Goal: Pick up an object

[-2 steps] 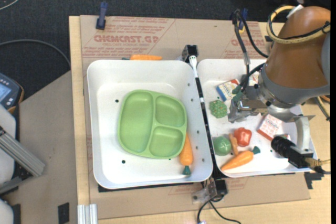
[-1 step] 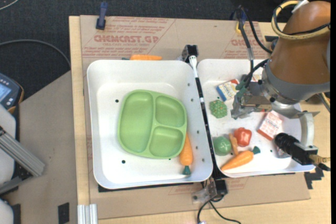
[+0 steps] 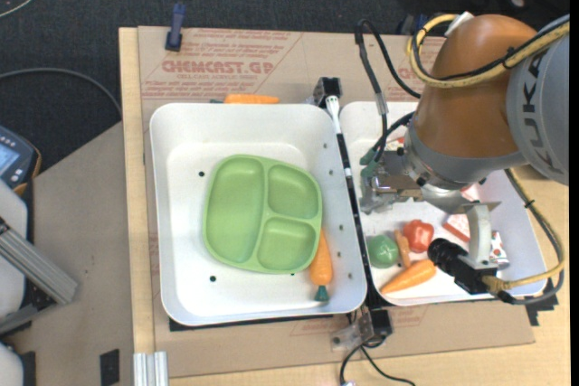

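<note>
Well, from where I stand the arm reaches in from three o'clock and hangs over the right bin, its orange band bulking large above the wrist. The gripper sits low at the bin's nine o'clock side, close to the wall it shares with the left bin. Whether it is open or closed I cannot tell; the metal parts there blur together, and I can see nothing held in it.

The likely things to pick lie just toward six o'clock from the gripper, bunched in the right bin's near left corner. A green toy vegetable rests beside the dividing wall. A red toy vegetable lies just beside it at its two o'clock. An orange toy carrot lies tilted at their six o'clock, near the bin's front edge. A red-and-white piece pokes out from under the wrist at three o'clock of the red one; I cannot make out what it is.

Over in the left bin a green divided plate lies flat near the middle. A second carrot rests against the plate's rim at five o'clock, green end pointing toward six. Both bins sit on a cardboard sheet with red print.
</note>
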Robot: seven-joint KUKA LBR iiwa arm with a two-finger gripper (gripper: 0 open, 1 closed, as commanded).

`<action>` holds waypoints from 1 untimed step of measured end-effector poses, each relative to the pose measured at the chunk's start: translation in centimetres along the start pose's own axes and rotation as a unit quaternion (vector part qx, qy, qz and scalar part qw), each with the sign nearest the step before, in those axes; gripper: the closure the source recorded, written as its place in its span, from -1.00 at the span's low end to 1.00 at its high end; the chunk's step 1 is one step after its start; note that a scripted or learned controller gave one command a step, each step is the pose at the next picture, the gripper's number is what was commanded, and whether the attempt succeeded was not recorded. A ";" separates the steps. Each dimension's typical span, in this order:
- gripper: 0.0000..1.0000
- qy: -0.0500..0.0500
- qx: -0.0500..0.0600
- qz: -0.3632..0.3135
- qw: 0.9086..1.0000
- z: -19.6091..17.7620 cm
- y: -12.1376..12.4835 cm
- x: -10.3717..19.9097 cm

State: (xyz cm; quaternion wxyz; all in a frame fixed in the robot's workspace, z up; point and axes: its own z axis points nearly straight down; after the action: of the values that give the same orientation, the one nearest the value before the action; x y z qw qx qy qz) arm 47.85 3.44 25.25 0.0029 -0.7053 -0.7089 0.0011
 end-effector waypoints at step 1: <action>1.00 -0.002 0.001 0.006 1.000 7.1 4.8 -5.5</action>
State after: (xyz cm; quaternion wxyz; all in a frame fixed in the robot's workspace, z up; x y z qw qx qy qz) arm 52.66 -2.04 18.06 0.0019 -0.7092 -0.7050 0.0035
